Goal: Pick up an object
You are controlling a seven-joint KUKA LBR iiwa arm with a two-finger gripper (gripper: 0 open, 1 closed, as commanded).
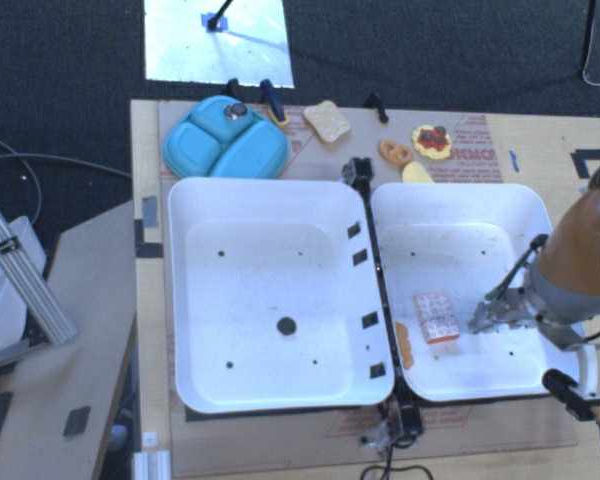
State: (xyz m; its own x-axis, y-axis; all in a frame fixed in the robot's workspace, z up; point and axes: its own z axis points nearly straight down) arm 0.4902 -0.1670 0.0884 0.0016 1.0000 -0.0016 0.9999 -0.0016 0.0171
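Note:
A small red-and-white patterned box (436, 317) lies on the floor of the right bin (450, 230), near its front left. A little orange-brown piece (404, 344) rests against that bin's left wall, just in front of the box. My gripper (483, 318) hangs low in the right bin, right beside the box's right edge. Nothing shows between its fingers. A small dark round object (287, 325) sits on the floor of the left bin (265, 208).
Behind the bins on the bench lie a blue sectioned plate (225, 140), a toast slice (327, 122), a pretzel (394, 151), a small pizza-like toy (432, 140) and a yellow piece (416, 173). The arm's orange band (585, 243) overhangs the right bin's right side.

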